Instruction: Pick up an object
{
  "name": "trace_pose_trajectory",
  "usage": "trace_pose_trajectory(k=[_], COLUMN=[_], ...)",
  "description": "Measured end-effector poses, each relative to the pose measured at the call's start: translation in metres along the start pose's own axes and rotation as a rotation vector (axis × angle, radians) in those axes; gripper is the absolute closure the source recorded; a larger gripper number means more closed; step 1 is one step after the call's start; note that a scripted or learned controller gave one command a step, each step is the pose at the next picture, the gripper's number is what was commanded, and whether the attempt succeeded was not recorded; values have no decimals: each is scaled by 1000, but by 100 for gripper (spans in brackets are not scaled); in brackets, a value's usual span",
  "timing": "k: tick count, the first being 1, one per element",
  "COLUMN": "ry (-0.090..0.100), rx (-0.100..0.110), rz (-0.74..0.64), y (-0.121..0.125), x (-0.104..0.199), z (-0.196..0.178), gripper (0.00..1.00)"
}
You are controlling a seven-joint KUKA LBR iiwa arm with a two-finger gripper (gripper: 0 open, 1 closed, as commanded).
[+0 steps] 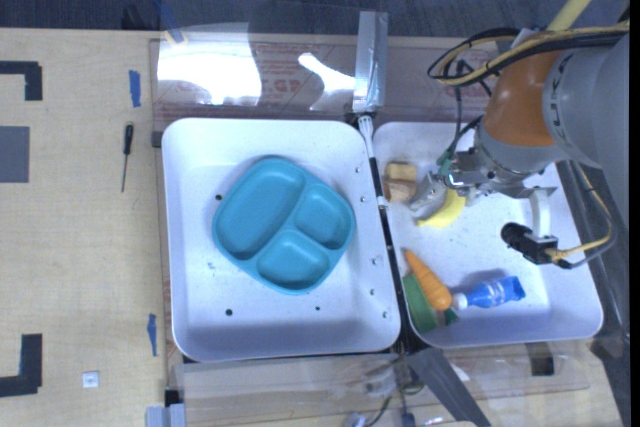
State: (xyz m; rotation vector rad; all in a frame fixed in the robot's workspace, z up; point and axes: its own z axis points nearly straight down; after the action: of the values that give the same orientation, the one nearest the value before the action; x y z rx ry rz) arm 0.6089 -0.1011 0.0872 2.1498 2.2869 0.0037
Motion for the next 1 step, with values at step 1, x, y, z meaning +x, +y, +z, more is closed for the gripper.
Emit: trace_pose_trajectory(k=[1], ry=[-2], rx=[-7], rz=[1], y=[2], x=[-1], z=[-13], gripper=[100])
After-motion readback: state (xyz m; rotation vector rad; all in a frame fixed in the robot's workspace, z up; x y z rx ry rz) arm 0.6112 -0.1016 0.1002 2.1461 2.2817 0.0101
